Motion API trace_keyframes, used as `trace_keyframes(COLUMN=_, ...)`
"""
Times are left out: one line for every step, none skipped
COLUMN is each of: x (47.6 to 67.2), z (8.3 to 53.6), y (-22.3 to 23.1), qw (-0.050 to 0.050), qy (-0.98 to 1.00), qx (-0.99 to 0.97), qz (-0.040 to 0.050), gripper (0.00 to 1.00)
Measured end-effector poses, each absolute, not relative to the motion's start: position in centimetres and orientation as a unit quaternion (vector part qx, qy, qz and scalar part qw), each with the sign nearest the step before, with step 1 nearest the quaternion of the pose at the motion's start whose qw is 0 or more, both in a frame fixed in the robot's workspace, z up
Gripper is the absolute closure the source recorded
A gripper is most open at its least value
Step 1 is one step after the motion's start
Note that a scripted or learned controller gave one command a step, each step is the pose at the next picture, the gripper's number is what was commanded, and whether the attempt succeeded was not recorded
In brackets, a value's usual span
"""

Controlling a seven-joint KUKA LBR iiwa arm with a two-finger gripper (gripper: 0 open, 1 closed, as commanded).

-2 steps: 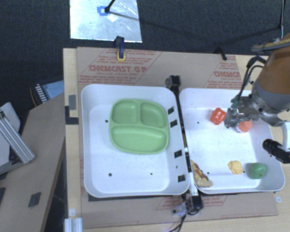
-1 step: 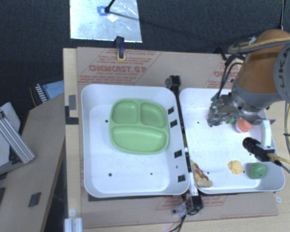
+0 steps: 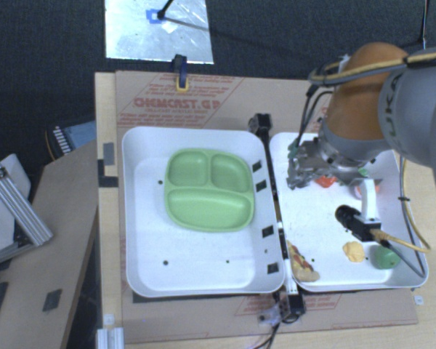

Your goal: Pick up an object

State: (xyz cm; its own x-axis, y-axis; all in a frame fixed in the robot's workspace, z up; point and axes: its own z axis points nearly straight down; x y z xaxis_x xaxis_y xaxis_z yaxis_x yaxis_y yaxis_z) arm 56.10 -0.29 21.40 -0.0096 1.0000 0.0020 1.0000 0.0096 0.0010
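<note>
Red object (image 3: pixel 325 182), small, lies in right bin (image 3: pixel 312 264) just beside pincer (image 3: pixel 299 171), toward the arm's side and half hidden under the wrist; whether pincer is released or clenched I cannot tell; green divided plate (image 3: pixel 207 190) sits in left bin (image 3: pixel 142 253).

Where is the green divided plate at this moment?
The green divided plate lies in the left white bin, near its middle, across the divider from the gripper over the right bin.

Two white bins (image 3: pixel 142 217); one green tray (image 3: pixel 207 190); several small objects (image 3: pixel 354 251)
</note>
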Motion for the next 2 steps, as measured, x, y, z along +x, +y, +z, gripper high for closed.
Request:
trace_keyframes(x=56.2, z=20.7, y=5.4, qw=0.000, qy=-0.710, qx=-0.704, qz=-0.0010, gripper=1.00)
trace_keyframes(x=56.6, z=20.3, y=10.5, qw=0.000, qy=-0.710, qx=-0.704, qz=-0.0011, gripper=1.00)
